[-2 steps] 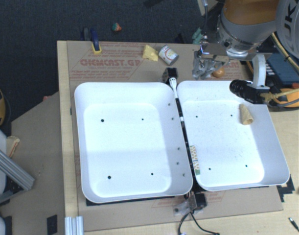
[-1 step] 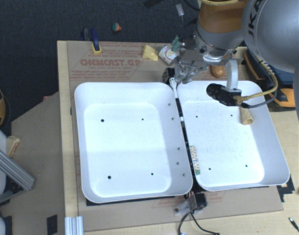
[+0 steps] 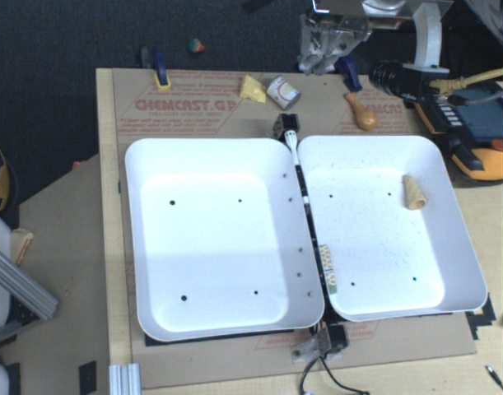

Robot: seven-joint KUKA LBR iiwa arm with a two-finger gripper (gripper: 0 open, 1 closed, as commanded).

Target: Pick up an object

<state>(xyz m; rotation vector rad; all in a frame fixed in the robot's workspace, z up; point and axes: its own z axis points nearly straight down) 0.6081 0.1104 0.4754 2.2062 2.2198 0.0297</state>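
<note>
While the hand [image 3: 321, 56] hovers, scraps [image 3: 267, 90] (beyond bins) lie scattered.

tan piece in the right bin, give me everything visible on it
The tan piece is small, short and stubby, roughly cone or cork shaped, matte beige like cork or wood. It lies on its side on the floor of the right bin, near the far right corner, long axis running roughly away from the camera. It touches only the bin floor, short of the wall.

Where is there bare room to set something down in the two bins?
The left white bin has a bare floor from wall to wall. The right white bin is bare below and left of the small tan cone-shaped piece. The cardboard strip behind the bins is cluttered.
</note>
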